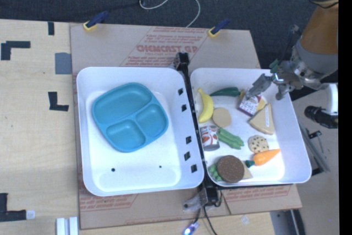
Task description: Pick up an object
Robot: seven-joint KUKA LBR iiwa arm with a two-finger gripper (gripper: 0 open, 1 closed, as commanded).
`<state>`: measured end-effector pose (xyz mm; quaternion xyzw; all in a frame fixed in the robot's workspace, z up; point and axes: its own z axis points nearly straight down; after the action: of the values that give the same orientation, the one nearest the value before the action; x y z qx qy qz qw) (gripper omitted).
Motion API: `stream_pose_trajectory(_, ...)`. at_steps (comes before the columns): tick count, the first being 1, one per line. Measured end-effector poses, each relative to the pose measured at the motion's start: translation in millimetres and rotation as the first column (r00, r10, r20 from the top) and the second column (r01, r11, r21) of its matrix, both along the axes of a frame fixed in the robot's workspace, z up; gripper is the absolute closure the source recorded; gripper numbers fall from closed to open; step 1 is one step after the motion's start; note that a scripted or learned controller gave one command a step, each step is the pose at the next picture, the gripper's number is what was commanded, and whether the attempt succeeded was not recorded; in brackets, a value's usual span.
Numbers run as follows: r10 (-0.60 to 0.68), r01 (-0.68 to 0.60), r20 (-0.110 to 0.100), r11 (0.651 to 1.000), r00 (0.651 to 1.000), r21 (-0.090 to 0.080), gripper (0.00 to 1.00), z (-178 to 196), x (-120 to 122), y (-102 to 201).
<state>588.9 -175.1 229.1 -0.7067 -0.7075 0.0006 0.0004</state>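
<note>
My gripper [269, 89] hangs over the upper right part of the right bin [294, 143], open, with nothing between its fingers. Its left finger [257, 87] points down toward a small pink and white carton [249, 105] lying just beneath it. A pale cheese wedge [264, 120] lies beside the carton. Further left are a banana [205, 106], a dark green pepper [225, 92], a tan round biscuit [222, 117], a small can [209, 137] and a green pea pod [231, 138]. Toward the front lie a chip cookie [257, 143], a carrot [265, 157] and a brown round cookie [230, 169].
The left bin [93, 173] holds a blue divided plate [130, 116]. A black divider with clips [188, 118] runs between the two bins. Both bins rest on a cardboard sheet [159, 47] on the wooden bench. A white cable [165, 3] lies behind.
</note>
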Motion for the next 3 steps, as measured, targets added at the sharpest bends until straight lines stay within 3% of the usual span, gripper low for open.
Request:
stream_pose_trajectory(1,0.006,-0.006,0.013,1.0,1.0,0.0,0.0,117,-38,60)
stream_pose_trajectory(2,0.003,-0.003,0.001,1.0,1.0,0.0,1.0,119,-39,58)
stream_pose_trajectory(3,0.007,-0.007,0.006,1.0,1.0,0.001,1.0,154,-3,115)
